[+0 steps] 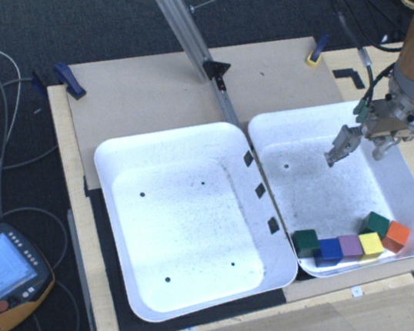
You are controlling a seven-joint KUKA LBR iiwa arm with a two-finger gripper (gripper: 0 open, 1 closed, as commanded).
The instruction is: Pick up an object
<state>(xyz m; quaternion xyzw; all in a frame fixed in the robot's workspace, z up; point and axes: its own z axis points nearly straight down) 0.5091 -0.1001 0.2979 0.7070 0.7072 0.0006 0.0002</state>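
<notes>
Several small blocks lie in a row along the front wall of the right bin (395,170): a dark green block (306,242), a blue block (330,250), a purple block (350,245), a yellow block (371,244), another green block (376,222) and an orange block (397,236). My gripper (361,147) hangs over the bin's far right part, well behind the blocks. Its fingers are spread open and hold nothing.
The left bin (121,213) stands beside the right one, with black clips along the shared wall. A metal pole (184,28) slants in from the back. A teach pendant (5,271) and cables lie on the floor to the left.
</notes>
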